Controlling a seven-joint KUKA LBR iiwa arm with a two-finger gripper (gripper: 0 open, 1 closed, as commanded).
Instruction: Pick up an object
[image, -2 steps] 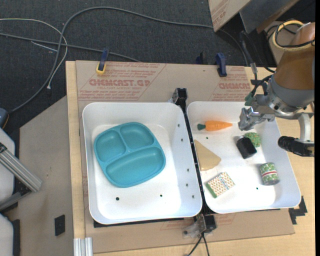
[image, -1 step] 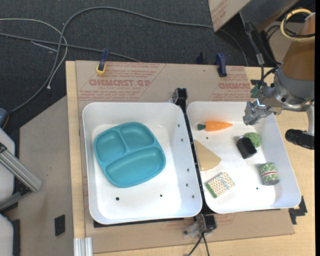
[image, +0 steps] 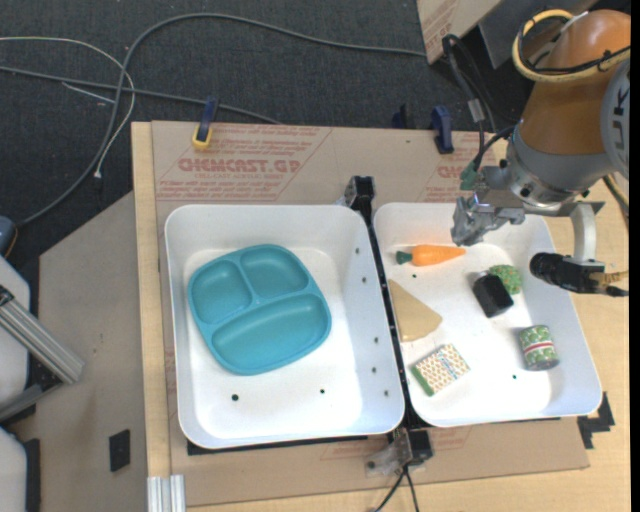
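Camera view: my tool (image: 470, 230) hangs just above the toy carrot (image: 436, 256), poised to grab; its spread I cannot tell.

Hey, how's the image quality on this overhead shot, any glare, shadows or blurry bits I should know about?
Camera view: lighting is even and soft, and the white bins are bright without blown-out glare. The carrot and blue tray look sharp and cast only faint shadows. The hand and the orange arm at the top right look slightly soft. The dark floor at upper left holds little detail.
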